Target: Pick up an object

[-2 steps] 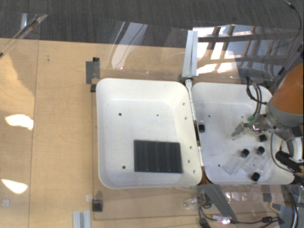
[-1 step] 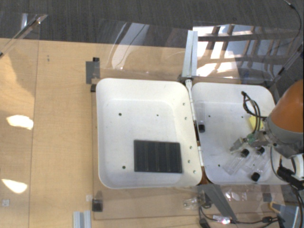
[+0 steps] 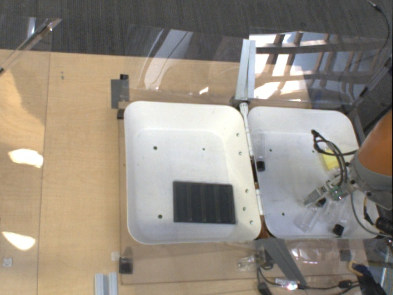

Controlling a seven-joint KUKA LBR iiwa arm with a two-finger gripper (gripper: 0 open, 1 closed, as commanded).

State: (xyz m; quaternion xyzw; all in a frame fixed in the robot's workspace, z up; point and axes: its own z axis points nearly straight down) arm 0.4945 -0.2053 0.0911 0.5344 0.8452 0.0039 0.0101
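1. A pale wooden tabletop point(image 3: 61, 165) carries two shallow white bins side by side.
2. The left bin point(image 3: 141, 134) holds a flat black pad point(image 3: 204, 202) with ridges. It lies right of centre, near the wall closest to the bottom of the view.
3. The right bin point(image 3: 288, 128) has a small black piece point(image 3: 260, 165) just beside its left wall.
4. Further right, the tool point(image 3: 319, 196) hangs low over the lower right part of the right bin, well apart from the pad. I cannot tell whether it is spread or pressed together.
5. The arm point(image 3: 376, 155), orange-banded, enters at the right edge.
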